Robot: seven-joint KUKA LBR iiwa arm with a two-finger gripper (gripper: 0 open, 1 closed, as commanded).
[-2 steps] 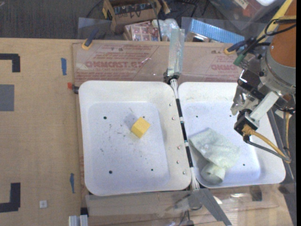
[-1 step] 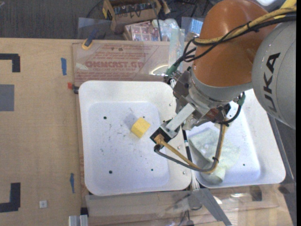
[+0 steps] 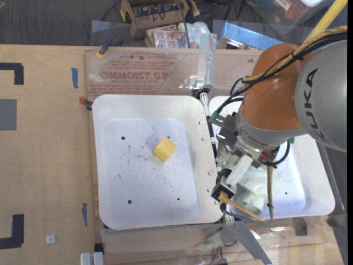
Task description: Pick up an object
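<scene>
The light wooden worktop (image 3: 44,164) carries black corner marks and bits of blue tape on its left side. Next comes the left bin (image 3: 110,115), shallow and white, its floor speckled with dark smudges. A small yellow block (image 3: 164,149) lies on that floor a little right of the bin's middle, tilted so that one corner points down the picture, with nothing touching it.

Across the seam between the bins, the hand (image 3: 236,186) hangs low over the left part of the right bin (image 3: 314,197), just beside the shared rim. It points down and to the left, wrapped in cables, with a pale crumpled thing (image 3: 255,187) lying under and around it; whether the hand touches or grips that thing cannot be told, nor how wide it stands. The yellow block sits apart from the hand, to its left and slightly higher in the view, in the other bin. Above the hand the arm's orange band (image 3: 273,87) and grey body (image 3: 325,93) cover the upper part of the right bin.
</scene>
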